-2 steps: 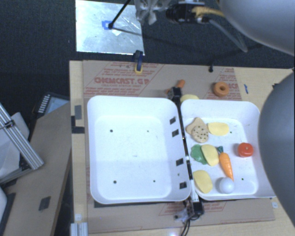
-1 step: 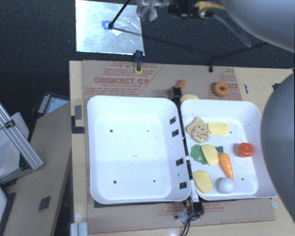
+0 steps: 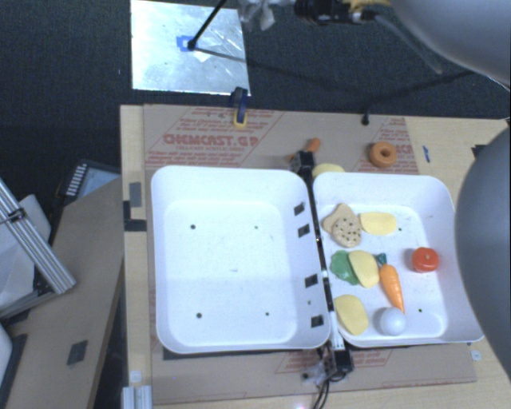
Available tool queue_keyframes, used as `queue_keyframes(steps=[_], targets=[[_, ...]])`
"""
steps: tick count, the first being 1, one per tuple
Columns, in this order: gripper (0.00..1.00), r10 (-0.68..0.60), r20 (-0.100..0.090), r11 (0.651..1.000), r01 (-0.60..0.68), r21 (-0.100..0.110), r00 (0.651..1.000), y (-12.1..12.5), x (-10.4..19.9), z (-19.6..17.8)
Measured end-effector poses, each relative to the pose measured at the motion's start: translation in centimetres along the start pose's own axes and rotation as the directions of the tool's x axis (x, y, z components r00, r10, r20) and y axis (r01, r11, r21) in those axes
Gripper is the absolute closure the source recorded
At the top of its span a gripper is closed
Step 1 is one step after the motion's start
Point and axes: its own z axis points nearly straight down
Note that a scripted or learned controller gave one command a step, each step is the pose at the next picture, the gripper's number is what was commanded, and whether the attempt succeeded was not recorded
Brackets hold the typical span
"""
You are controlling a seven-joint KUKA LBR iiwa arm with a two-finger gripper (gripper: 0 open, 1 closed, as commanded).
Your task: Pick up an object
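Observation:
The right bin (image 3: 435,192) holds several toy foods: a speckled cookie (image 3: 345,227), a pale yellow slice (image 3: 378,223), a red tomato (image 3: 425,259), a green leaf (image 3: 342,266), a yellow piece (image 3: 365,268), an orange carrot (image 3: 390,287), another yellow piece (image 3: 351,314) and a white ball (image 3: 391,321). My gripper (image 3: 257,13) hangs high at the top of the view, far behind both bins and well away from every object, and it looks blurred.
The left bin (image 3: 176,192) sits beside the right one. On the cardboard behind the bins lie a donut (image 3: 383,154), a yellow piece (image 3: 327,169) and a small orange item (image 3: 313,145). The grey arm (image 3: 487,232) covers the right edge.

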Motion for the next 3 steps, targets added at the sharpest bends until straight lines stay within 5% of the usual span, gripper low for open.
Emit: queue_keyframes(steps=[3], targets=[[1.00,-0.019,-0.004,1.000,0.019,-0.019,1.000,0.1,0.1,-3.4]])
